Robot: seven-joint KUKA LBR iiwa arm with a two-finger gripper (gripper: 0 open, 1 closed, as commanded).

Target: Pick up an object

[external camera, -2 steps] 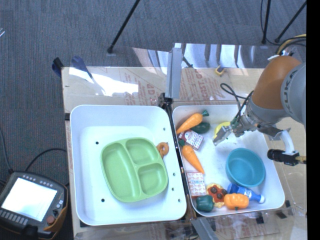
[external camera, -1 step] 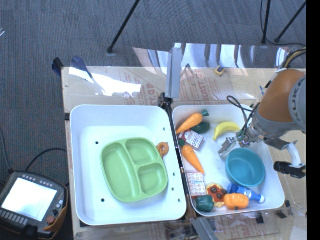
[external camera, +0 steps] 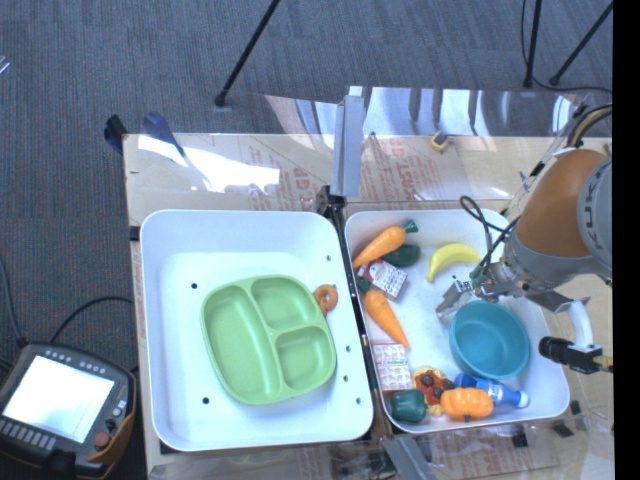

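A: Camera view: pincer [external camera: 458, 293] hovers at blue bowl's [external camera: 489, 340] left rim, right bin [external camera: 556, 393]; finger state cannot be told.

B: Approach step, probably; next needs descent onto the rim and closure.

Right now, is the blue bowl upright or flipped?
Upright: the blue bowl shows its open hollow and rim facing up, sitting in the right bin beside the tool.

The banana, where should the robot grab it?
Probably at the middle of the banana, coming straight down from above. It lies flat and curved on the right bin's floor with bare space around it, so fingers could close across its narrow width. The gripper sits just below it, near the blue bowl.
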